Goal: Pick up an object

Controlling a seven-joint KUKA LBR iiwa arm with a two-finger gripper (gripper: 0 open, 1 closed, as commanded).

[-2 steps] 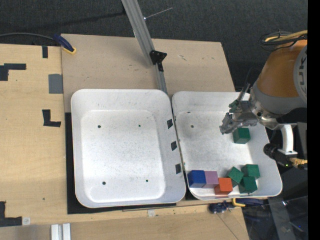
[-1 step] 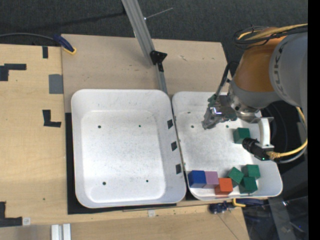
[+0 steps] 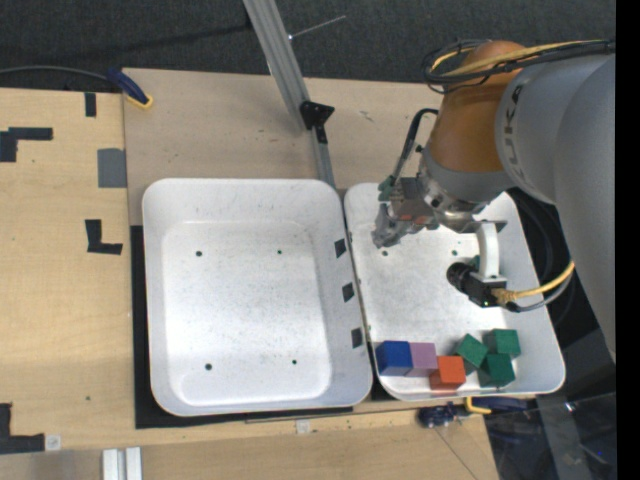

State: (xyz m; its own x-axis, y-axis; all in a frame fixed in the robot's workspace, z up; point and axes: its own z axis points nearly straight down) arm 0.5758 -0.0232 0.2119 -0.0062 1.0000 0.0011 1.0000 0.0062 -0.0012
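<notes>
Gripper [image 3: 388, 230]: over far end of right bin [image 3: 420, 298], finger state can't tell, nothing seen held.
Blocks: blue [image 3: 394, 357], purple [image 3: 424, 357], orange [image 3: 450, 371], two green [image 3: 486, 356], clustered at near edge of right bin, well apart from gripper.
Left bin [image 3: 240, 298]: beside right bin.

text: none legible | labels: none | numbers: none | signs: none
</notes>
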